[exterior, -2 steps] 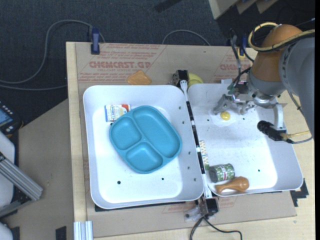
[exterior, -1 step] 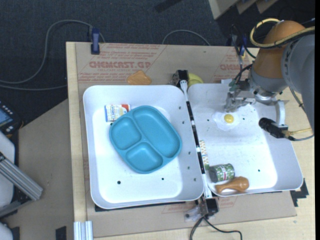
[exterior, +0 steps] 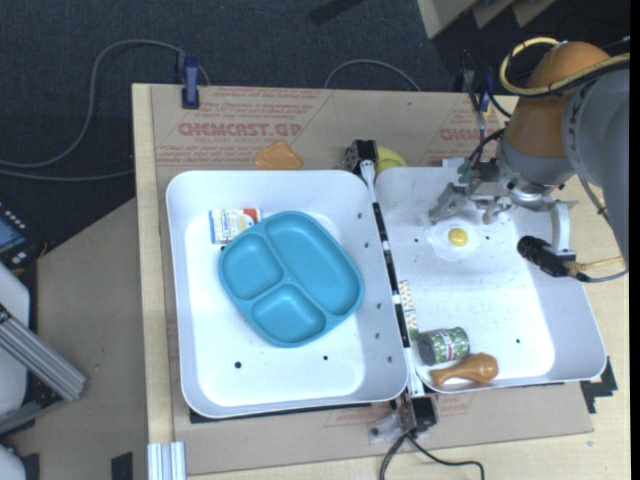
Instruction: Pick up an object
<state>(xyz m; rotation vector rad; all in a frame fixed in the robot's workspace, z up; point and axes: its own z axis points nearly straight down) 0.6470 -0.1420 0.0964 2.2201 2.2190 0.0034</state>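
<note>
Fingers (exterior: 462, 200) seen spread, nothing held between them, poised just behind white fried egg toy with yellow yolk (exterior: 455, 238) in right shallow white bin (exterior: 560, 358). Green can (exterior: 443, 345) and tan drumstick toy (exterior: 466, 370) lie near front rim. Blue divided plastic plate (exterior: 290, 278) seen in left bin (exterior: 200, 368). Pickup judged not yet done: descent, closure, lift remain.

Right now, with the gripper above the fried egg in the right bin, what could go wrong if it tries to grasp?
1. The fried egg lies flat on the right bin, so the gripper may close above it and catch nothing.
2. The egg sits close to the bin's back wall, where the arm may bump the rim.
3. The can and the chicken leg lie together in the near corner; reaching for one could push the other.
</note>
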